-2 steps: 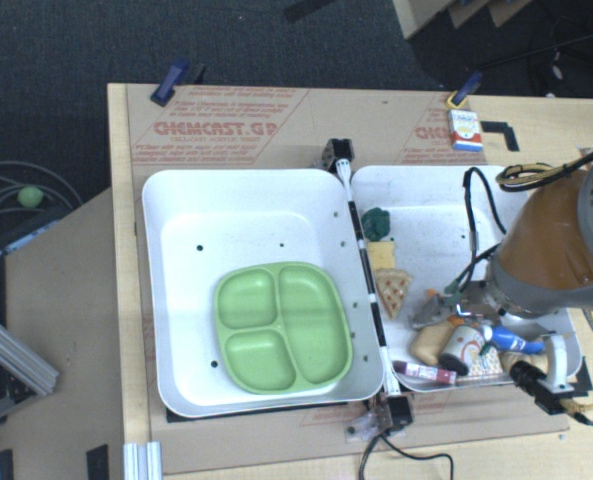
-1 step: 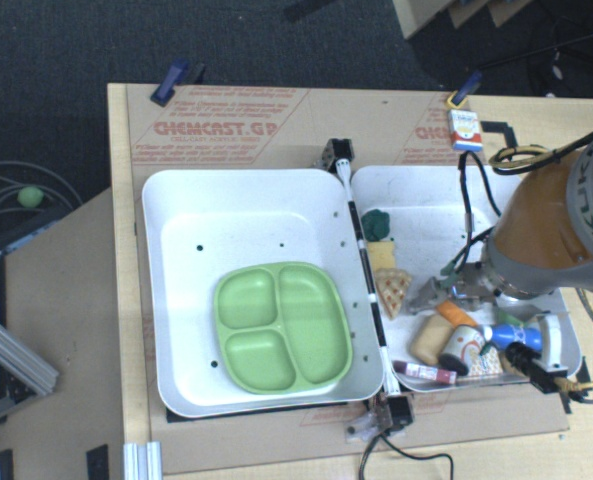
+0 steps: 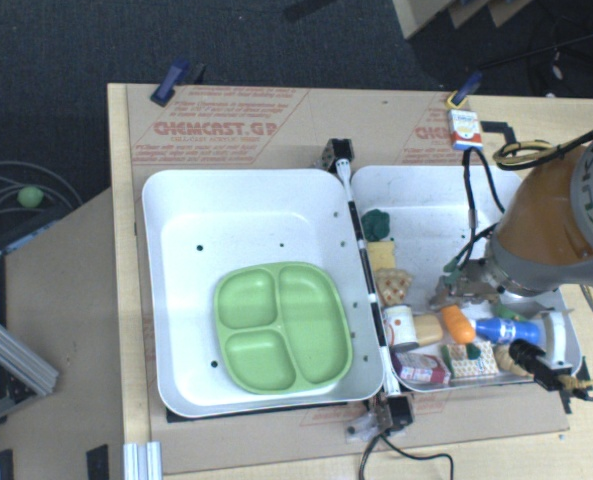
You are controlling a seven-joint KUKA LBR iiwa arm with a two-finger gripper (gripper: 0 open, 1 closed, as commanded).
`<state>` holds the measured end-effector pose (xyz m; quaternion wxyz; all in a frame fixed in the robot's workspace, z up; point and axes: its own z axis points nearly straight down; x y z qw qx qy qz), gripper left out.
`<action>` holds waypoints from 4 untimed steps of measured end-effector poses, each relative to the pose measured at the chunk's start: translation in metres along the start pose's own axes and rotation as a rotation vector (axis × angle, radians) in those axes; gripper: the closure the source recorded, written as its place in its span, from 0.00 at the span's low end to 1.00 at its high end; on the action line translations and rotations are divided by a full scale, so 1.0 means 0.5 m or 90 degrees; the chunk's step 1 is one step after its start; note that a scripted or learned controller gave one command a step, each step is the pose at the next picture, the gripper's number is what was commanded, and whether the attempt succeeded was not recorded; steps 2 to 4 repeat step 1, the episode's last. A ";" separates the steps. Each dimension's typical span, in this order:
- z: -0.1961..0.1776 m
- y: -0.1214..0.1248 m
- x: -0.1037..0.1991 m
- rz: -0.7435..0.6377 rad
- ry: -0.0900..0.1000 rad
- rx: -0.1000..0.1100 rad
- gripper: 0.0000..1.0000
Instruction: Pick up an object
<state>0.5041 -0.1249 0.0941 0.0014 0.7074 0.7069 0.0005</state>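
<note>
One tool, fingertips hidden among clutter

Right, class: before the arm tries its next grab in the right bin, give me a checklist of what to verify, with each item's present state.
1. Gripper over the right bin: ok, it is low among the clutter.
2. Finger state: cannot tell, the wrist hides it.
3. Object already held: cannot tell, nothing shows between the fingers.
4. Nearest target: ok, the orange item lies just below the gripper, beside the blue bottle.
5. Room around that target: not ok, it touches neighbours in the pile along the bin's front edge.
6. Left bin: ok, it holds the green tray, away from the arm.
</note>
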 end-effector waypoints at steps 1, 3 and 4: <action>-0.182 0.038 0.187 -0.002 0.002 0.001 1.00; -0.182 0.038 0.187 -0.002 0.002 0.001 1.00; -0.182 0.038 0.187 -0.002 0.002 0.001 1.00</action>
